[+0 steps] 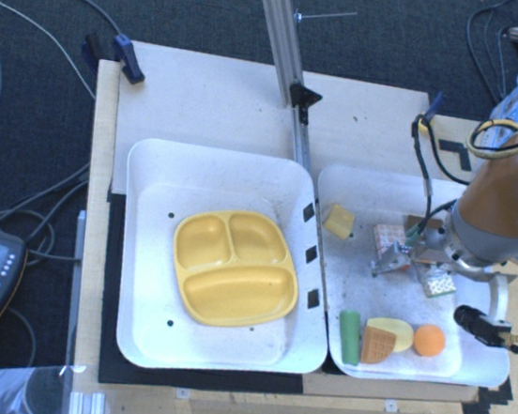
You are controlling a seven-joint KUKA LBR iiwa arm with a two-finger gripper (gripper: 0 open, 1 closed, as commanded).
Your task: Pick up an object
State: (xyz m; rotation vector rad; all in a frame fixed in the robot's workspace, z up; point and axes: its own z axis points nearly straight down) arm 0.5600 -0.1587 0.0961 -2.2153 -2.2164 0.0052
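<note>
While the arm reaches in from the right over the right bin, its gripper sits low near the bin's middle, and whether it is wide, narrow or holding anything I cannot tell; the metal parts there blur into a small patterned packet just beside them. That packet looks the likeliest target; it lies touching or nearly touching the gripper's tip, on its far-left side, so the coming move seems to turn on little more than a short drop and a close; its long axis cannot be read. A second patterned block lies just to the gripper's right, under the wrist; a yellow cube lies well to the left, near the wall between the bins. Along the near wall stand a green stick, a wafer wedge, a pale yellow piece and an orange ball, all well apart from the gripper. The left bin bears a yellow tray.
</note>
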